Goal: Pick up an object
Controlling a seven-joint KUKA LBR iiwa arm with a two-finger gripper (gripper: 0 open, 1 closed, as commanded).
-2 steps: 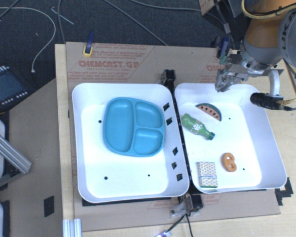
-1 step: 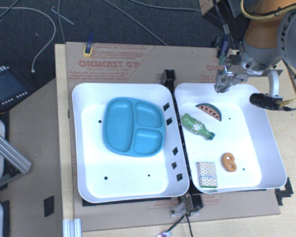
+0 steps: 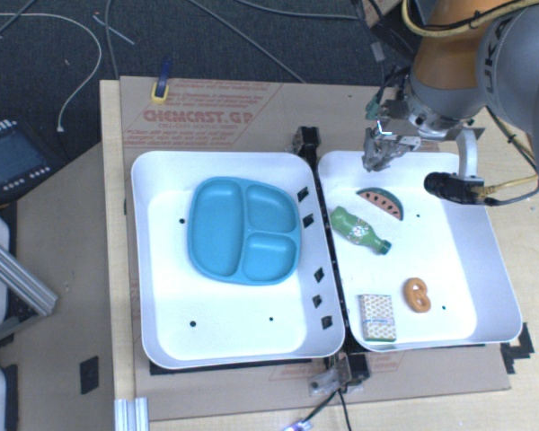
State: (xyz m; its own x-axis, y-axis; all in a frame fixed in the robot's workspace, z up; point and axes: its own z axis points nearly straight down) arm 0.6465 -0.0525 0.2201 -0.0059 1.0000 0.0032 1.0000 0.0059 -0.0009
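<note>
Your gripper (image 3: 377, 155) hangs over the right bin's (image 3: 485, 268) far left corner; whether it's open, you cannot tell. The watermelon slice (image 3: 380, 202) lies just below it, then the green bottle (image 3: 359, 230), pretzel (image 3: 418, 295) and carton (image 3: 377, 317) nearer you.

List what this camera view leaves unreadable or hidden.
- Hand: too small and dark in the camera view to tell its fingers' spacing.
- Small box: its printing is too small to read.
- Arm: cut off by the top and right edges.
- Right bin: its far rim lies partly behind the hand.
</note>
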